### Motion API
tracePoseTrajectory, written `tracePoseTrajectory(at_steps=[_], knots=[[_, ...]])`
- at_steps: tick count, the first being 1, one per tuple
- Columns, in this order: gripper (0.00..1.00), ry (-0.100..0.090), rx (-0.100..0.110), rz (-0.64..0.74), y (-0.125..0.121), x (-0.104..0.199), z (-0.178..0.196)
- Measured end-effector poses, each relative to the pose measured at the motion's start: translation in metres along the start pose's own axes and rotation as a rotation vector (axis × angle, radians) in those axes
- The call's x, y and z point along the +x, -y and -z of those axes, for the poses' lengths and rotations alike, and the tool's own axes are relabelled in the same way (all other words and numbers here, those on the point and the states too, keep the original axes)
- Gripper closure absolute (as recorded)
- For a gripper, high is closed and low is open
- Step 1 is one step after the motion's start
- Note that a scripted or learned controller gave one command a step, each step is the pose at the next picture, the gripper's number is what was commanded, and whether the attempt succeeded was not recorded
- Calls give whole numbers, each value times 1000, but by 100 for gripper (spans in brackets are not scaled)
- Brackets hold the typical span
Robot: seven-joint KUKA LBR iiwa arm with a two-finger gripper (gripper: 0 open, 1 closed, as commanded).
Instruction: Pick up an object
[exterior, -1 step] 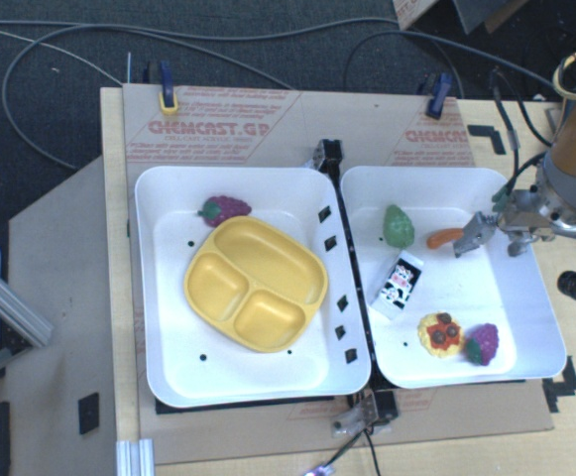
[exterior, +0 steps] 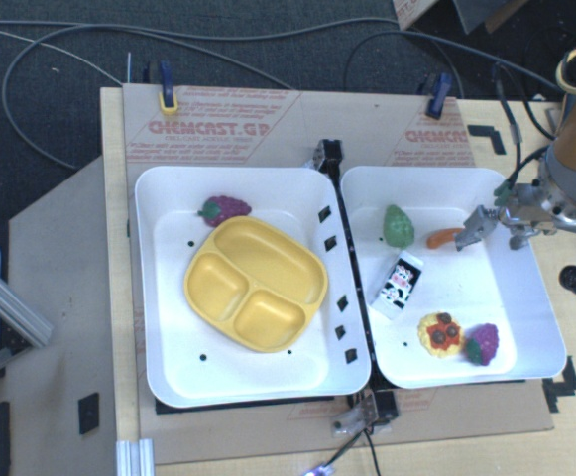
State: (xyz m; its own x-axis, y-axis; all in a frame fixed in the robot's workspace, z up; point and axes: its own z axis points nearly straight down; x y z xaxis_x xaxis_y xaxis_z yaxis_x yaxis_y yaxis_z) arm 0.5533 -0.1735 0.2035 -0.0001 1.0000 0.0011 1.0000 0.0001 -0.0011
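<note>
Left bin: yellow divided plate sits mid-bin, 3 compartments, tilted so its corner points toward 5 o'clock. Purple grape cluster lies at the plate's 11 o'clock, just touching its rim, likely pushed there by the plate taking up most of the floor.

Right bin, going across: black-and-white carton lies flat just beside the centre divider, at about 8 o'clock of the bin. Green pepper-like item at 11 o'clock, apart from the carton. Orange carrot lies on its side at about 12 o'clock, long axis toward 3 o'clock. Small pizza toy and a second purple grape bunch sit touching at 5 o'clock, near the front wall.

Gripper comes in low from 3 o'clock, tip just at the carrot's right end. Cannot tell how far the jaws are spread; nothing is seen between them.

Judgement: the carrot is the likely target, being nearest the tip. The pick is not yet made. A round, slim carrot could roll out of a side-on pinch.
</note>
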Motion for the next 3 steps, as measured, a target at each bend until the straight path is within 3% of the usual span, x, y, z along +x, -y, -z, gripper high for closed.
tracePoseTrajectory(at_steps=[2,3], knots=[[0,-2,6,0,-7,12,-118],[0,-1,2,0,-7,13,-119]])
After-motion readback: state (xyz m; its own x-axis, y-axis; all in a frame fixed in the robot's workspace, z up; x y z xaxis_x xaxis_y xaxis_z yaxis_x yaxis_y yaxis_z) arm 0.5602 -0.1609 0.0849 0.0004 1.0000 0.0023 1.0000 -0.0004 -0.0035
